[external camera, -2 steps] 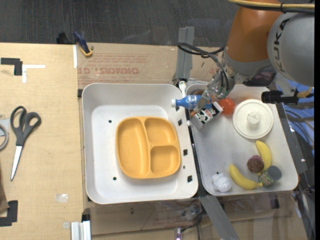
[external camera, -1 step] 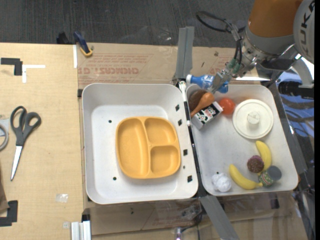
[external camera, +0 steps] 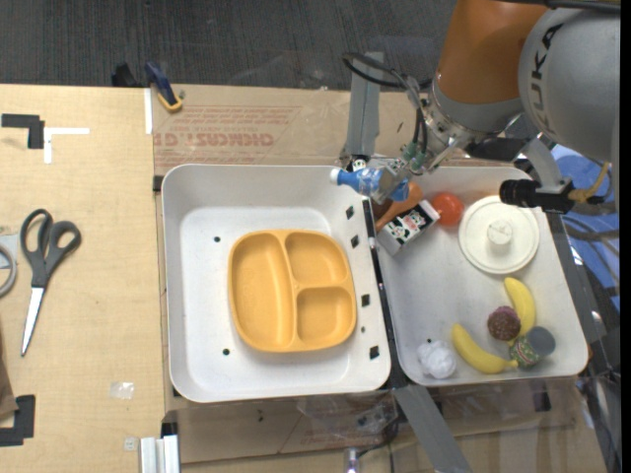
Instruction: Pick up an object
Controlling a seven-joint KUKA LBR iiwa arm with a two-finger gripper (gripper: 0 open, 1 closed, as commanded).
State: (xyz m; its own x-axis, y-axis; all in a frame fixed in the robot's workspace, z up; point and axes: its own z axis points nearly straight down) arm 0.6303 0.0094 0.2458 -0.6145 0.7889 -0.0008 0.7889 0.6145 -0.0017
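Clearly, your biggest risk sits at the shared wall between the two shallow white plastic bins: the left bin (external camera: 187, 294), which carries the yellow three-compartment plastic tray (external camera: 293, 290), and the right bin (external camera: 567, 294), where the small things lie. The grey arm with its orange band (external camera: 493, 37) reaches down over the right bin's far left corner, and the tool (external camera: 399, 177) hangs just above that wall. You cannot tell from this view how wide its fingers stand, nor whether anything is between them.

Right at the tool you have a small blue-and-white object (external camera: 357, 177) resting on the rim, an orange wedge-shaped piece (external camera: 396, 208) just beneath, and a white box with black markings (external camera: 406, 227) touching it. Packed this close, a closing grip may catch two things, or nudge the blue one over into the left bin. A descent onto the rim itself would likely strike plastic instead of the object.

Well apart lie the round white lid (external camera: 500, 235), two yellow bananas (external camera: 480, 351), and an orange ball (external camera: 447, 208).
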